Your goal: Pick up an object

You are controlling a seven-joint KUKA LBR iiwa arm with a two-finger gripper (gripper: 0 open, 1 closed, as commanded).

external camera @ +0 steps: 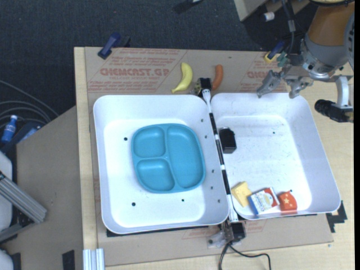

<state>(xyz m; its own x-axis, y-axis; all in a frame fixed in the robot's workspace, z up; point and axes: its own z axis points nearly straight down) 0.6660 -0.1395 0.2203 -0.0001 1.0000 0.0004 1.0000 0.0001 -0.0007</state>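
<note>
My gripper (279, 88) hangs over the far rim of the right bin (315, 151), its two fingers spread apart with nothing between them. Low in that bin's near corner lie a yellow wedge (241, 194), a small blue, white and red carton (262, 201) and a red block (288, 202). They sit far from the gripper, toward the front of the view. The left bin (112, 167) holds a blue divided plate (168, 157).
A black clip (227, 140) sits on the divider between the bins. Behind the bins, on the brown board, lie a toy banana (183, 77) and an orange toy carrot (217, 76). A blue clamp (109, 46) rests at the board's far left corner.
</note>
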